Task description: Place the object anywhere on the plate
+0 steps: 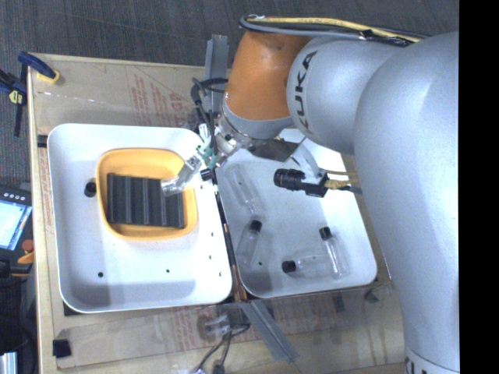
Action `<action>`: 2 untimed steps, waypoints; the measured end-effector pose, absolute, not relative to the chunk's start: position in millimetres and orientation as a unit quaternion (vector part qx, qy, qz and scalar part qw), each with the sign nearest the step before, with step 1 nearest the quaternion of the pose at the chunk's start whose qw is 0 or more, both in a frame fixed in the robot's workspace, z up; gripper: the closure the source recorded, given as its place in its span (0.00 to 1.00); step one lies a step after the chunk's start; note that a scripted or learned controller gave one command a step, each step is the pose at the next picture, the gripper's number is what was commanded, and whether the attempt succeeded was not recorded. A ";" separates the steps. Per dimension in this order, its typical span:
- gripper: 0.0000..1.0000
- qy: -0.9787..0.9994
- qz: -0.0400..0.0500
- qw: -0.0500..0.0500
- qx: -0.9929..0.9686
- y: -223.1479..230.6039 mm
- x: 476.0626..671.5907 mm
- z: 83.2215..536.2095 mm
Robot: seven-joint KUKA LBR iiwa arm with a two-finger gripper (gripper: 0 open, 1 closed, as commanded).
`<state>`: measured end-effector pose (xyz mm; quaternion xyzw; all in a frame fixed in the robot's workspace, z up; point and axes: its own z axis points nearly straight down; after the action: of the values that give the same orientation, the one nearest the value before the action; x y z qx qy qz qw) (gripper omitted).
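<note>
A yellow plate (139, 157) lies in the left bin (69, 232). A black ridged rectangular object (144, 201) rests flat on the plate and covers most of its middle. My gripper (178, 180) reaches in from the right and hangs over the plate's right rim. Its tip is at the black object's upper right corner. I cannot tell whether it touches the object. The big grey arm and its orange band hide the upper part of the right bin.
The right bin (355, 224) holds several clear vials with black caps, such as one (249, 240) near its left wall and one (330, 249) to the right. A black cable plug (299, 180) juts over that bin. The wall between the bins runs just below the gripper.
</note>
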<state>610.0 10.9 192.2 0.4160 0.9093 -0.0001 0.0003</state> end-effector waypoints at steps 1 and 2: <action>0.00 0.924 0.000 0.001 0.381 64.7 625.7 198.9; 1.00 0.925 0.000 0.001 0.380 63.9 626.4 208.9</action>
<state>626.4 63.9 208.9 0.3804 0.9248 -0.0005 0.0012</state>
